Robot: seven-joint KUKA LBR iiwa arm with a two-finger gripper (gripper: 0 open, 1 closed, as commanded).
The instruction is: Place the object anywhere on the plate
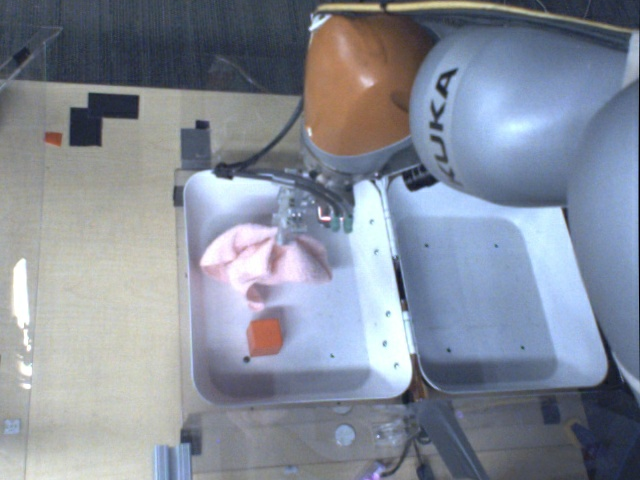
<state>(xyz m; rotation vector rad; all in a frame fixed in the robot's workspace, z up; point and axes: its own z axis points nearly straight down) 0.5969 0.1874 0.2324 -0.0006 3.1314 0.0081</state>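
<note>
1. The grey KUKA arm with its orange band is reaching in from the right and hanging over the far part of the left shallow white bin.
2. The two-finger gripper is pointing down at the far edge of a crumpled pink cloth, which is lying in the middle of the left bin.
3. The gripper tip is sitting right at the cloth's far right part, appearing to touch it; whether it is clenched on the fabric or released, I cannot tell from this slant.
4. A small orange block is lying on the floor of the left bin, nearer to the viewer than the cloth and just apart from the cloth's near edge.
5. The orange block is sitting well nearer than the gripper, slightly to its left, with the cloth lying between the two.
6. The right shallow white bin is standing beside the left one, their rims touching, and the arm's bulk is covering its far part.
7. A black cable is running from the wrist toward the far left corner of the left bin.
8. Black patches and a small orange square are lying on the pale bench at the far left.
</note>
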